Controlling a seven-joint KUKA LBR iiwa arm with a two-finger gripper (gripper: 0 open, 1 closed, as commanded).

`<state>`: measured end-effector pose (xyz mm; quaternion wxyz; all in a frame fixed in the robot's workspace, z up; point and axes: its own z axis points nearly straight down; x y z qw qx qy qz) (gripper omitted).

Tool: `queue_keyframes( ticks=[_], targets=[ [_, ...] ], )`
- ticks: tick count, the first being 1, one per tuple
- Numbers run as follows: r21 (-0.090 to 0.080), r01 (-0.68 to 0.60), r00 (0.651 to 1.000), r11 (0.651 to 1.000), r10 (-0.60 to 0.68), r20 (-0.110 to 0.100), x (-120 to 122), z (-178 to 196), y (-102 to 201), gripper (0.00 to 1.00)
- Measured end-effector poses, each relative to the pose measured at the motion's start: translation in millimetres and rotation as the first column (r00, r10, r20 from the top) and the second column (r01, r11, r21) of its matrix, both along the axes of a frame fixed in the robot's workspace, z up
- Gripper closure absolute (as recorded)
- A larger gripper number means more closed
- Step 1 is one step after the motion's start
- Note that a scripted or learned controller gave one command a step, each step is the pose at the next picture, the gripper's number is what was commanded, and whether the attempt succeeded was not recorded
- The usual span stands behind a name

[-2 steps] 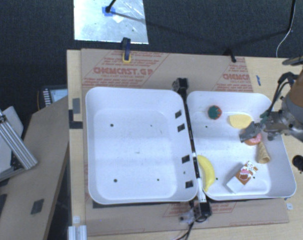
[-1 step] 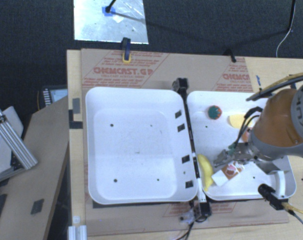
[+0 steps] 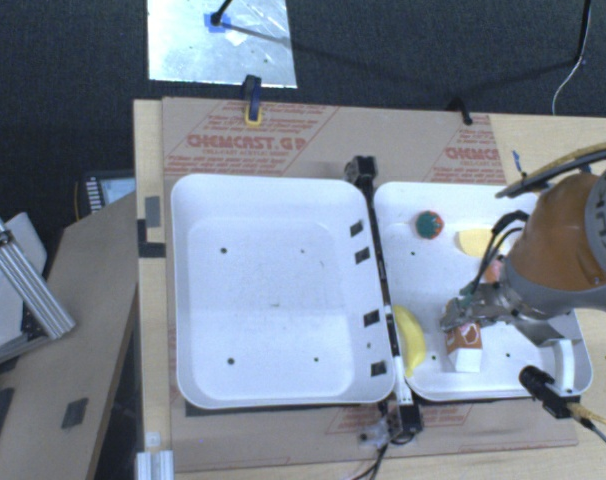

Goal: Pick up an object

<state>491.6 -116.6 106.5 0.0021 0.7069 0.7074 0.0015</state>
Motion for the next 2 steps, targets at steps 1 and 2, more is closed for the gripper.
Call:
queue_keyframes(
  ticks=[1, 2],
  targets=[
    [0.003, -0.014, 1.000, 1.000, 0.014, 0.006, 42, 83, 88, 1.00],
    [0.005, -0.014, 1.000, 1.000, 0.014, 0.002, 33, 138, 175, 1.00]
  ],
)
